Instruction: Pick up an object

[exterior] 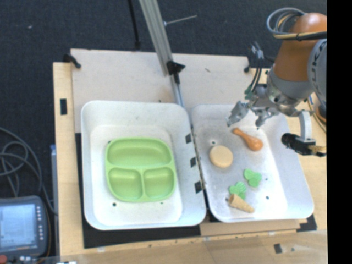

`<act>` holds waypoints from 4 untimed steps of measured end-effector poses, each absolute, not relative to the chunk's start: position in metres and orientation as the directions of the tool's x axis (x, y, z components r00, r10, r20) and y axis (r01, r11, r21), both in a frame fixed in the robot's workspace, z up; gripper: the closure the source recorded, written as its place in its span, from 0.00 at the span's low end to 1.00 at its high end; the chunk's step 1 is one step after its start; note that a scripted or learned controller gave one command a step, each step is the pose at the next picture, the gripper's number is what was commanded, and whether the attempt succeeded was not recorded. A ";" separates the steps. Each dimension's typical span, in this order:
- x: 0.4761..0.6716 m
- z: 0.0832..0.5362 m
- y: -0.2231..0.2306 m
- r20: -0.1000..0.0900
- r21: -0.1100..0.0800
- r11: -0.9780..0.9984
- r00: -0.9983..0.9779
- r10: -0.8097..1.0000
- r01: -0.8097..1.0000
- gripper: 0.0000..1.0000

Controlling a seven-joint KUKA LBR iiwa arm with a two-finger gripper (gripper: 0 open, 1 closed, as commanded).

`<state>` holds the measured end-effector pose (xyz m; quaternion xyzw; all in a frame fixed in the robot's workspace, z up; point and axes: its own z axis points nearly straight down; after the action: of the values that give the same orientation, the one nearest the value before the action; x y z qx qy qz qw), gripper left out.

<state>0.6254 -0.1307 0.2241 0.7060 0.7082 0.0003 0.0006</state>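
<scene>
Gripper spread open, nothing between fingers, poised over far side of right bin, just above thin end of orange drumstick toy: likely target, lying flat and slantwise on bin floor. Round tan biscuit near drumstick but apart, green pieces and cone toward near rim, so open floor around drumstick for descent. Green divided plate in left bin, well clear.

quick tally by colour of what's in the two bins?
Green: 3 - divided plate in the left bin, two small green pieces in the right bin
Orange: 1 - drumstick toy
Tan: 2 - round biscuit, cone
Total: 6
</scene>
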 end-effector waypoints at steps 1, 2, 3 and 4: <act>0.625 0.224 -0.131 0.000 0.001 0.003 -0.003 1.000 1.000 0.00; 0.628 0.163 -0.126 -0.001 -0.004 0.004 -0.004 1.000 1.000 0.00; 0.630 0.101 -0.122 -0.001 -0.004 0.005 -0.005 1.000 1.000 0.00; 0.631 0.101 -0.123 -0.001 0.000 0.001 -0.001 1.000 1.000 0.00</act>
<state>0.6308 -0.1230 0.1014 0.7067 0.7075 -0.0004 0.0003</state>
